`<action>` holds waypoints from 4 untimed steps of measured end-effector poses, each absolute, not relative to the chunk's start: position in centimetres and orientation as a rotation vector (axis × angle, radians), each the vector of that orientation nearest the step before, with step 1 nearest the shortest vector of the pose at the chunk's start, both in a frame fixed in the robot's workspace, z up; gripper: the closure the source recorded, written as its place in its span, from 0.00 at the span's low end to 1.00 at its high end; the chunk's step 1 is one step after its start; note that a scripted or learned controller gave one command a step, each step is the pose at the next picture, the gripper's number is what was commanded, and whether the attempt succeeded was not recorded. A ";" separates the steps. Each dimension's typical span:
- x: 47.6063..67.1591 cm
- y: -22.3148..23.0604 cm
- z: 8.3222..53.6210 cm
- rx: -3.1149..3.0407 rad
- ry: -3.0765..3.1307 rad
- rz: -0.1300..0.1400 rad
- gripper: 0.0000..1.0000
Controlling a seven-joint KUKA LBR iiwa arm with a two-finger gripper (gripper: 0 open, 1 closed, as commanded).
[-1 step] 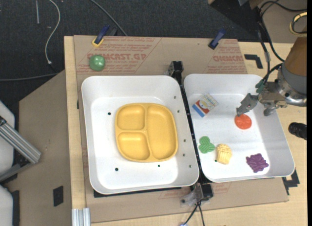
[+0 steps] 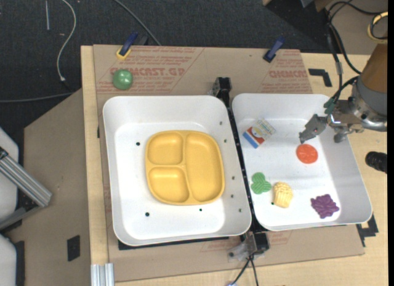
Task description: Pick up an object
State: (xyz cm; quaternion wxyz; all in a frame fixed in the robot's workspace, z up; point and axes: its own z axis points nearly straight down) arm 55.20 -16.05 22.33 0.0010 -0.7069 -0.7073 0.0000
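In the right bin point(image 2: 357, 174) lie several small items: an orange-red round piece point(image 2: 307, 153), a green leafy piece point(image 2: 260, 183), a yellow corn cob point(image 2: 282, 194), a purple grape bunch point(image 2: 324, 204) and a small red, white and blue packet point(image 2: 257, 133). My gripper point(image 2: 324, 133) hangs over the bin's upper right part, just above the orange-red piece. It is open, with one finger point(image 2: 309, 130) to the left and the other point(image 2: 341, 135) to the right. Nothing sits between them.
The left bin point(image 2: 123, 155) holds a yellow divided plate point(image 2: 184, 166). A green ball point(image 2: 123, 79) rests on the cardboard behind that bin. Blue clamps point(image 2: 127, 47) point(image 2: 273, 50) grip the board's far edge. A black bracket point(image 2: 222, 87) stands between the bins.
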 end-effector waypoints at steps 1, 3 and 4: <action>55.9 -16.4 16.5 -2.216 -2.216 0.005 0.00; 55.6 -16.3 8.4 -2.218 -2.220 0.001 0.00; 55.9 -16.4 9.8 -2.225 -2.225 -0.005 1.00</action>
